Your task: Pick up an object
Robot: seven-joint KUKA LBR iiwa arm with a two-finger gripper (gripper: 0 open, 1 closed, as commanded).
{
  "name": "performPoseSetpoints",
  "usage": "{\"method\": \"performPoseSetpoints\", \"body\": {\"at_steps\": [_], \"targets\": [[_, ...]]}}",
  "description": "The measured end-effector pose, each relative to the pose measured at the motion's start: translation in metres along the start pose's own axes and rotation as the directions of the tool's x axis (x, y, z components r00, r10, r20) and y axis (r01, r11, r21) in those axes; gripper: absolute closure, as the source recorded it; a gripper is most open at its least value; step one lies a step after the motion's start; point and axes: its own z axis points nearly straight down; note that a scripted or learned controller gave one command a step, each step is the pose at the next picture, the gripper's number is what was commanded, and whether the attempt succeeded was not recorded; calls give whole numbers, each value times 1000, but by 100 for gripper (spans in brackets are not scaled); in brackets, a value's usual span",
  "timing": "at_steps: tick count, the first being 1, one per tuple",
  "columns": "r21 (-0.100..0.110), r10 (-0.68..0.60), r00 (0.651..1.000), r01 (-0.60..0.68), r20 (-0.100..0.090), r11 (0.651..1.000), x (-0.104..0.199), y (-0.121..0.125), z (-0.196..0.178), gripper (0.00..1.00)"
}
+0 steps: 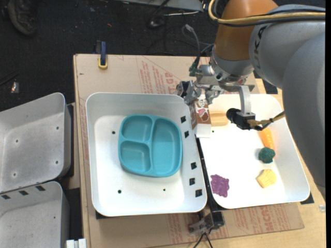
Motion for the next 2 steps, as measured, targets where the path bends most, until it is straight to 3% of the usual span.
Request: {"method": "performPoseSetpoints", "body": {"at_steps": [1, 2], "targets": [[-1, -1, 1000, 1, -1, 1000, 54, 6, -11, 100], [3, 2, 1000, -2, 1, 1000, 81, 7, 3, 100]]}}
